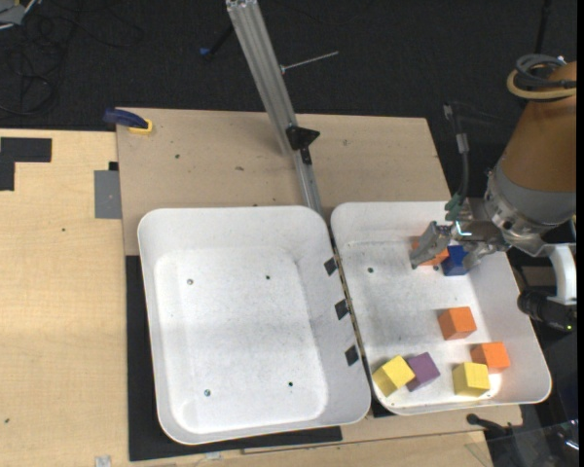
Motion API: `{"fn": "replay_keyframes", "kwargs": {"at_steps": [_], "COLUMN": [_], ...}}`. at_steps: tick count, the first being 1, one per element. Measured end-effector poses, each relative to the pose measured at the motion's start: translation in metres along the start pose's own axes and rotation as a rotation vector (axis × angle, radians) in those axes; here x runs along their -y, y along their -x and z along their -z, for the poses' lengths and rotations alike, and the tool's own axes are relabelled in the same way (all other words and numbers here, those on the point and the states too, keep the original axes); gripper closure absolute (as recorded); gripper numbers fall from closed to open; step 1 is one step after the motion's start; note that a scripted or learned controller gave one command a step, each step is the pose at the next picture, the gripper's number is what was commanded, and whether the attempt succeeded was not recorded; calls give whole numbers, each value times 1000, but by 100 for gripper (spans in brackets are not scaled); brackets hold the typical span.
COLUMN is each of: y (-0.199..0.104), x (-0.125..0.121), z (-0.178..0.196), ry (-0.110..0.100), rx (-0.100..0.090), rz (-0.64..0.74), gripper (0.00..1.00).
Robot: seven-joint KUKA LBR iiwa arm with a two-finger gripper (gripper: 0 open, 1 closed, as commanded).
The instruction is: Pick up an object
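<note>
**Grey gripper low over a blue block in the right bin**

Grey metal fingers of the gripper [434, 247] sit low in the right bin [389, 224], toward its 1 o'clock corner, with the arm [540, 159] entering from 3 o'clock. Whether the fingers are apart or together cannot be told; they merge into one blurred grey shape. A blue block [455, 261] lies just at 4 o'clock of the fingertips, touching or nearly touching the gripper body, and a sliver of orange shows beneath the fingers; it is not clear that either is between them.

Five more blocks lie in the same bin. An orange cube [456, 322] sits near the bin's centre-right. Along the 6 o'clock edge, a yellow block [394, 373] and a purple block [423, 368] touch each other, and at 3 o'clock of them a second yellow block [470, 378] sits just beside a second orange block [492, 356].

The left bin [175, 227] lies alongside at 9 o'clock, three black clips [342, 308] marking the seam between the two. An aluminium rail [265, 66] slants away at 12 o'clock.
</note>
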State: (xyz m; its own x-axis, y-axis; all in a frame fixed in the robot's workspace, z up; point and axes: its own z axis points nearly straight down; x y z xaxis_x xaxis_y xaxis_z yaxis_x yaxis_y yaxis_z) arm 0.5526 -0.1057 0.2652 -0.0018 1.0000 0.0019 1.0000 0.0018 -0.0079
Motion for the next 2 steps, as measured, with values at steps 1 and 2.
{"fn": "replay_keyframes", "kwargs": {"at_steps": [1, 2], "y": [2, 10], "x": [0, -4], "z": [2, -48], "ry": [5, -1], "rx": [1, 1], "rz": [-5, -2], "gripper": [0, 0]}}
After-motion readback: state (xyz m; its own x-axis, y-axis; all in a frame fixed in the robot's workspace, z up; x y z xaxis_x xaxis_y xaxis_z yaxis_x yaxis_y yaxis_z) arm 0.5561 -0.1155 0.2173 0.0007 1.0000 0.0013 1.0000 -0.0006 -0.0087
